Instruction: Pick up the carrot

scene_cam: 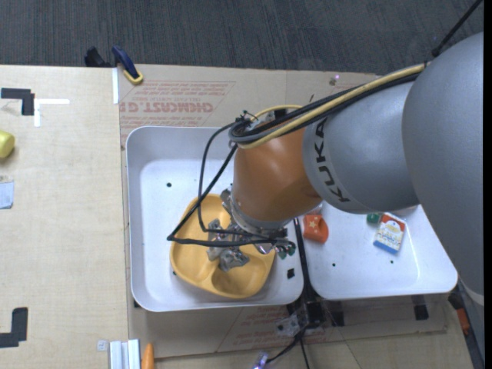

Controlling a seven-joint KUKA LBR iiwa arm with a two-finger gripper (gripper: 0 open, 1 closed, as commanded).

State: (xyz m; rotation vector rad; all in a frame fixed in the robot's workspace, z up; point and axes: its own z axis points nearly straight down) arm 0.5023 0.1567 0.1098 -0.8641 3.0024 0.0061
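Gripper (231, 254) sits low over the yellow bowl-like piece (219, 271) in the left bin (150, 206), with black cables (201, 177) looped round the wrist and trailing across the piece. Whether the gripper is open or closed cannot be told: wrist and cables cover it, and nothing can be seen held in it. The only carrot candidate is the small orange lump (315, 228), to the right of the yellow piece and on the far side of the wall between the bins, lying on the floor of the right bin (430, 271) close under the arm's orange band (273, 177). It is well apart from the gripper. Main risk, as I judge it: the tool is centred on the yellow piece, so a closing here would take the wrong thing or nothing at all. Second risk: a sideways move from this height towards the carrot could catch the yellow piece's rim or the wall between the bins and drag the piece along; the slack cables could snag too. Third: the carrot lies near that wall, leaving little room on that side. Carrot appearance: orange-red, short and stubby from this angle, rounded, its left part cut off by the arm; no green top can be made out. Further right of the yellow piece lie a small green bit (373, 218) and a printed card-like packet (390, 234), both apart from the carrot.
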